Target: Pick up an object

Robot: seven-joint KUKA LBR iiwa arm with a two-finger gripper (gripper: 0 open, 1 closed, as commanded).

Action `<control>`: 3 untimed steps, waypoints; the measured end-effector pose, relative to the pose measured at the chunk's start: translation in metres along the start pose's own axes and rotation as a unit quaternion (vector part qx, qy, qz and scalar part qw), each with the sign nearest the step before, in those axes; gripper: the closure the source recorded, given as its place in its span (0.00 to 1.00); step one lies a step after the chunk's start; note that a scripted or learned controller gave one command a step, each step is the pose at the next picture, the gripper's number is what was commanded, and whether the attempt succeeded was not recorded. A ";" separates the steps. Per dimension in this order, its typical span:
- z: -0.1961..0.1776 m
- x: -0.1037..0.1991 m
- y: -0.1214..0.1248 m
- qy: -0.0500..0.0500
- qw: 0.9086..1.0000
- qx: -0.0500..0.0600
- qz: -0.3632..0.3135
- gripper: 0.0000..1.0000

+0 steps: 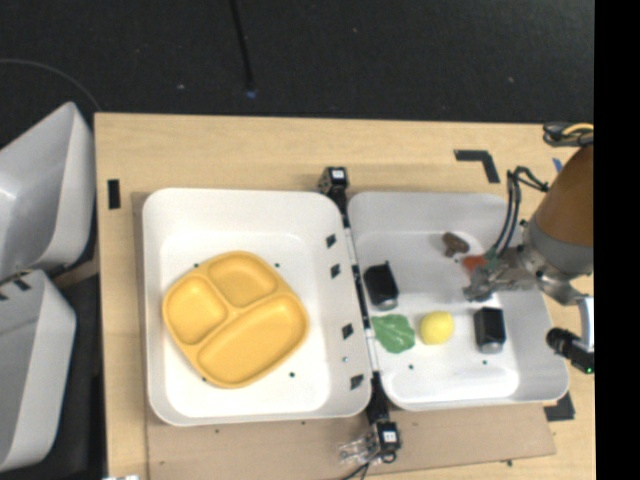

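The wooden tabletop carries two shallow white bins side by side, their inner walls touching along the middle.

The left bin holds one thing: a yellow divided plate with three compartments, lying flat and slightly turned, nearer the bin's left wall than its right.

The right bin holds several small things. A black block lies near the bin's left wall. Just below it, toward the tabletop's near edge, a green crumpled piece lies flat, and just beside that, to the right, sits a yellow ball. Further right, a second black block lies close to the ball without touching it. A small brown object lies toward the bin's far wall, and a small red-orange bit shows just below it (what it is cannot be made out).

The arm reaches in over the tabletop's right edge, its orange band above the bin's right wall. The end effector hangs over the right half of the right bin, between the brown object and the second black block. Whether it is open or closed cannot be told from this angle, and nothing is visibly gripped in it.
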State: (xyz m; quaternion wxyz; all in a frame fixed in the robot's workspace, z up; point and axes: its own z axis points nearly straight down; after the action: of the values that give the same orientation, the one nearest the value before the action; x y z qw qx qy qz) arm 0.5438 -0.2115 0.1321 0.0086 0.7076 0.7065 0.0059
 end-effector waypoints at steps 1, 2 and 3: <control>-0.053 0.009 0.004 0.001 1.000 0.007 -0.003 1.00; -0.103 0.017 0.009 0.001 1.000 0.007 -0.003 1.00; -0.145 0.015 0.010 0.001 1.000 0.007 -0.003 1.00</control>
State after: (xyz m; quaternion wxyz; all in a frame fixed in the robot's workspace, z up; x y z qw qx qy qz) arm 0.5514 -0.1959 0.2775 0.0029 0.7053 0.7089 0.0010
